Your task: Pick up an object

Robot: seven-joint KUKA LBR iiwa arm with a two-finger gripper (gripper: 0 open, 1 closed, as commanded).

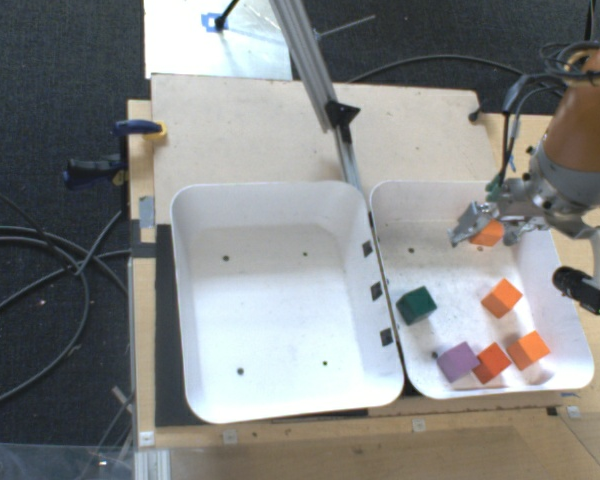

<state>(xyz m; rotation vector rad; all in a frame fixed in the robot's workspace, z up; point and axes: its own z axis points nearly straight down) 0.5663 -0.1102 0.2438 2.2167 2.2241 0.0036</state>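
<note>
Two shallow white plastic bins sit side by side on the pale wooden surface [280, 128]: left bin [195, 208] and right bin [420, 213], touching along their inner walls. No brand, label or readable writing anywhere; only small black tabs [376, 290] along the seam betw. the bins.

Grey arm w/ orange band [585, 118] reaches in from the right, over the upper part of the right bin. Silver two-finger pincer [488, 230] hangs there, and a small orange block [488, 234] shows betw. its fingers, so it looks closed on that block. Can't tell if the block is lifted clear of the bin floor.

Other pieces in the right bin, all lower down:
- dark green cube [416, 305], near the seam, apart from the rest
- orange cube [501, 298], mid-right, by itself
- purple cube [458, 361], near the front wall
- red-orange cube [491, 362], touching or just beside the purple one
- lighter orange cube [528, 349], just beside the red-orange one, near the right front corner

Blue-handled clamp w/ yellow tip [130, 128] grips the surface's left edge. Black cables [40, 258] lie on dark carpet at left. Slanted metal pole [310, 53] crosses the top, ending at the seam.
</note>
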